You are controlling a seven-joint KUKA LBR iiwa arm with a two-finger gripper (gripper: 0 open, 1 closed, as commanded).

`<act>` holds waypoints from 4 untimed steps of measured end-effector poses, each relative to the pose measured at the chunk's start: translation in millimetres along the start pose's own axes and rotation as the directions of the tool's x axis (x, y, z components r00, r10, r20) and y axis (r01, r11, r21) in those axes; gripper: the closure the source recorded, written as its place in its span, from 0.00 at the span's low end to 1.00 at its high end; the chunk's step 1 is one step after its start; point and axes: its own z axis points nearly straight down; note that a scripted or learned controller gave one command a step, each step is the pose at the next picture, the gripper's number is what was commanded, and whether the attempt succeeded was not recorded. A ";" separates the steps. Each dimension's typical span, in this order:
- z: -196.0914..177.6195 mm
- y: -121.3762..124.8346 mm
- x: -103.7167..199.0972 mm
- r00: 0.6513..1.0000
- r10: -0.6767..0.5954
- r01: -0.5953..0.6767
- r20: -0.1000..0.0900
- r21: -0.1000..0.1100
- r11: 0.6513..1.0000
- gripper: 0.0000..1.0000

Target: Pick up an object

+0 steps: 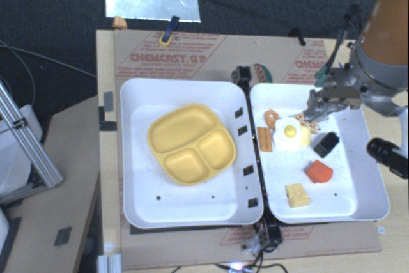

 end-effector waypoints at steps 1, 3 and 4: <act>107.2 -4.7 -100.7 1.000 0.019 -0.019 0.001 0.014 1.000 1.00; 59.2 -3.8 -168.3 1.000 0.014 -0.014 0.004 0.002 1.000 1.00; 30.2 -4.0 -207.6 1.000 0.012 -0.012 0.004 0.002 1.000 1.00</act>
